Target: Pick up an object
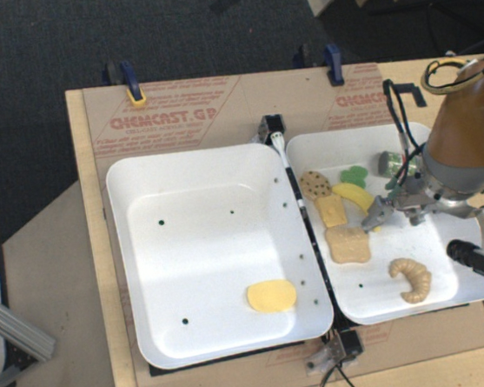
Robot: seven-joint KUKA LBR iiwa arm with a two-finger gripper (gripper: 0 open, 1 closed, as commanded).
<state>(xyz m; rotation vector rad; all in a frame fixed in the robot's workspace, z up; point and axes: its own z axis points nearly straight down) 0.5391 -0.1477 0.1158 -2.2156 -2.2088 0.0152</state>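
We see the greatest risk in the crowding of the right bin: several pieces lie packed together just left of the claw, so a descent there could nudge two at once or close on an edge and let the piece slip out. The arm also hangs low over this bin, and its wrist hardware could brush the far items as it moves.

We cannot tell whether the claw is spread or pressed together; its tip is too small and dark against the bin, and we see nothing between it.

Going by size, the tan bread slice lies just below and left of the claw, almost touching. The croissant sits below it, apart. The yellow banana piece lies just above and left. The cracker lies left, the cookie farther up-left.
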